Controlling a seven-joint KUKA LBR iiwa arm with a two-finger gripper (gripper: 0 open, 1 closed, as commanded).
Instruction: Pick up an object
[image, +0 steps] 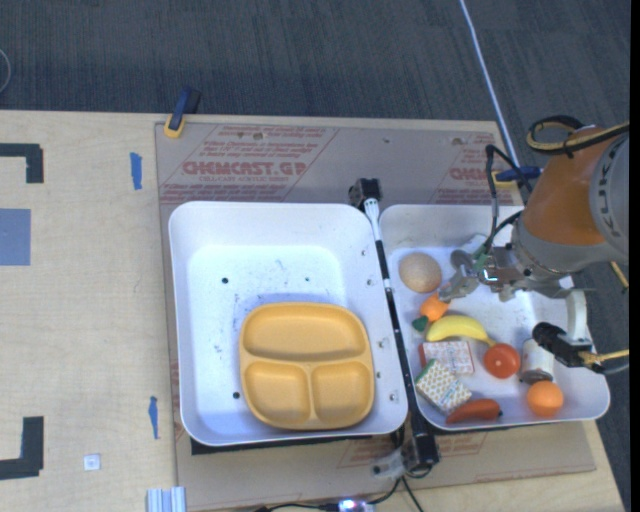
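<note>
I see the end effector (468, 278) over the right bin (590, 400), near the egg (420, 271); its opening I can't tell.

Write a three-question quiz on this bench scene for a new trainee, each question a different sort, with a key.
1. True or false: the yellow divided tray lies in the left bin.
2. Multiple choice: which lies nearest the gripper in the right bin? A) egg B) orange C) tomato
3. Fill in: the banana lies just above the ____ card.

Key: 1 true; 2 A; 3 patterned
</note>
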